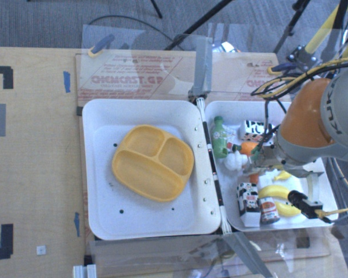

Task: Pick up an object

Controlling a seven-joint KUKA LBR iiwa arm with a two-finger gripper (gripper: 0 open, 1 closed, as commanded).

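Note:
The right bin (322,227) holds a clutter of small things. A green bottle (219,136) lies by its left wall, with a white lump (235,162) just below it and an orange piece (249,147) beside it. A black-and-white patterned box (254,128) sits at the back. Toward the front lie a cow-patterned carton (248,197), a banana (278,193) and a small brown jar (269,211). My gripper (262,160) hangs low over the middle of this bin, under the grey and orange wrist, close to the orange piece and the white lump.
The left bin (98,172) holds a yellow divided plate (153,162). A ridge (211,172) separates the two bins. The arm's body covers the right bin's back right part. Cables and tripod legs stand behind the bench.

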